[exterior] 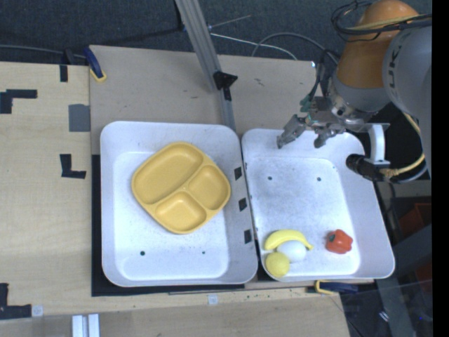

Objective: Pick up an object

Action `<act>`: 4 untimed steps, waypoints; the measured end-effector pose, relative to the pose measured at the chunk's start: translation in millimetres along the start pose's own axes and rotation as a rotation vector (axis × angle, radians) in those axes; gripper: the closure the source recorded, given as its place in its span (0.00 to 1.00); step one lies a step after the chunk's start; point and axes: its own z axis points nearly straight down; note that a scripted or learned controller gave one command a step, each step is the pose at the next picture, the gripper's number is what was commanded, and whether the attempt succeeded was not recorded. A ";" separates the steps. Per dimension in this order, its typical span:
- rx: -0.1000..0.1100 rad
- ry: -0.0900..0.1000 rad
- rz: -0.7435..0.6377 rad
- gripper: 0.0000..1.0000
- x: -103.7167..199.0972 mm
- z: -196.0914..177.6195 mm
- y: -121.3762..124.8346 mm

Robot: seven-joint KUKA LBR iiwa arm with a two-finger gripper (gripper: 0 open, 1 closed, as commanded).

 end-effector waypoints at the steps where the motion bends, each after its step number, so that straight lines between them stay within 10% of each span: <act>1: 0.000 0.000 0.000 0.00 0.0 0.0 0.0; 4: 0.000 -0.003 0.000 0.00 -6.7 140.6 -0.4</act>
